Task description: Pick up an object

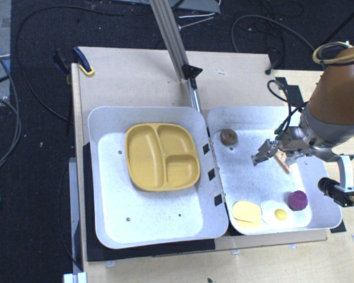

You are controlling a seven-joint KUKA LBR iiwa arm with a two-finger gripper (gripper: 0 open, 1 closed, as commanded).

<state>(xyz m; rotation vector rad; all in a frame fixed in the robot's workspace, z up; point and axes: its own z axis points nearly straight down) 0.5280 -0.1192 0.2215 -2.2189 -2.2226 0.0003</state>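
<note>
Here the gripper (270, 152) hangs over the middle of the right bin (248, 119), fingers spread wide, holding nothing. A purple ball (297, 200) sits near the bin's front right corner.

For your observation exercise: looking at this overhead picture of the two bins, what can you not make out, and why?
- Gripper, camera view: too small and blurred to tell how it is set or whether it holds anything.
- Brown item, right bin: too small to identify.
- Arm: cut off by the right edge.
- Right bin's surface under the arm: hidden by it.
</note>
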